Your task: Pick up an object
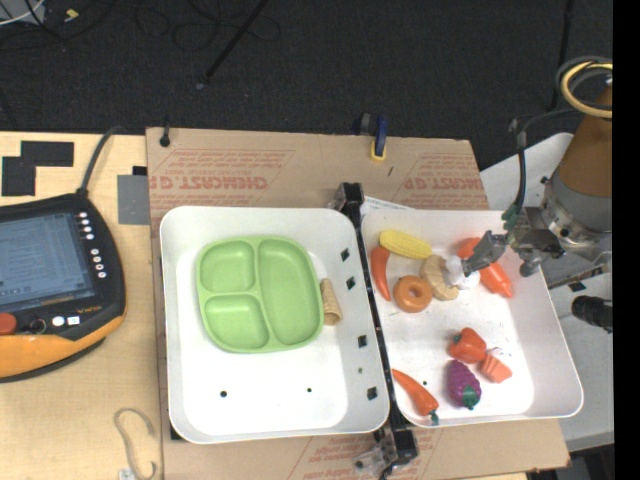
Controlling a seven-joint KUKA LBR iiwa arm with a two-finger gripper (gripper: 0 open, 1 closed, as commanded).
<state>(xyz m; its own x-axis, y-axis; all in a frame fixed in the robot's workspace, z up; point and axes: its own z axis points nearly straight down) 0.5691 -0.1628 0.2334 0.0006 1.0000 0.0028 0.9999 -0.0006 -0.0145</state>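
While the gripper [478,255] hangs over the right bin [545,313], its tips sit beside a doughnut [412,294]. Whether it grips anything, I cannot tell

Counter with its cardboard sheet and two bins

The wooden counter [70,408] carried a brown cardboard sheet [300,173]; on that sheet sat the left white bin [195,408] and the right white bin [545,368], side by side and touching. A teach pendant [50,283] lay at the counter's left edge.
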